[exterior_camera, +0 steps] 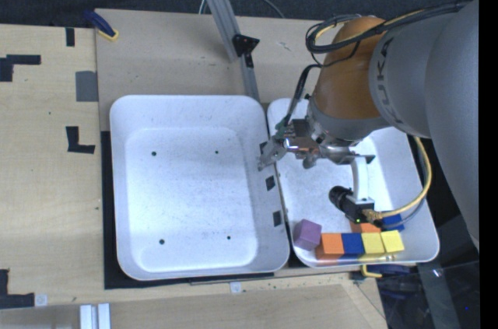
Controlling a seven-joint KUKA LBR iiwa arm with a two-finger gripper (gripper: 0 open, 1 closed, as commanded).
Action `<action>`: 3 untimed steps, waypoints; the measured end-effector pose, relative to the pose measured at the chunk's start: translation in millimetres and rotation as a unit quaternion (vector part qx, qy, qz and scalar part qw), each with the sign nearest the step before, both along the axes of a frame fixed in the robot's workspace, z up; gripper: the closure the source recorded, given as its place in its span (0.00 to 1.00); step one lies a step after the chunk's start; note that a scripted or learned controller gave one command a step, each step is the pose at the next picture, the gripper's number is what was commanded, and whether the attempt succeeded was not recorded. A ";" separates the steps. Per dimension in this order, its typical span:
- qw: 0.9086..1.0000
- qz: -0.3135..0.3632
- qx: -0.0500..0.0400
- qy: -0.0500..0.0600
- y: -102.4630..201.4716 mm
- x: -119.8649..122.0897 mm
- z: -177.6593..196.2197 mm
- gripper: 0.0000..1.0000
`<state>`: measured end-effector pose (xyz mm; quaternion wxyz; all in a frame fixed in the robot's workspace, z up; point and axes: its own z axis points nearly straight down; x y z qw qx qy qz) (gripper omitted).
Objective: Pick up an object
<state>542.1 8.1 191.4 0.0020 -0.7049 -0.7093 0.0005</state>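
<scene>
The left bin [187,187] lay bare, its floor open from wall to wall. The right bin [405,164] was crowded: the arm [366,78] hung over its upper half, and the hand [299,148] sat low near the bin's left wall, beside the ridge where the two bins met. Whether the hand was wide or narrow could not be told, and nothing showed in its grip. Along the right bin's near edge stood a row of blocks, touching side to side: orange [332,243], blue [352,243], and two yellow [382,243]. A purple block [308,233] sat just left of them, tilted. All lay apart from the hand, nearer the camera. Pale tabletop [47,187] stretched left.
</scene>
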 end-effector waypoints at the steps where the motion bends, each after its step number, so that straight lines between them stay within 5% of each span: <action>1: 1.000 -0.002 -0.001 0.001 17.7 -38.7 0.0 0.00; 2: 1.000 -0.009 -0.009 -0.005 47.9 -38.8 -48.1 0.00; 3: 1.000 -0.009 -0.009 -0.005 48.2 -38.9 -48.5 0.00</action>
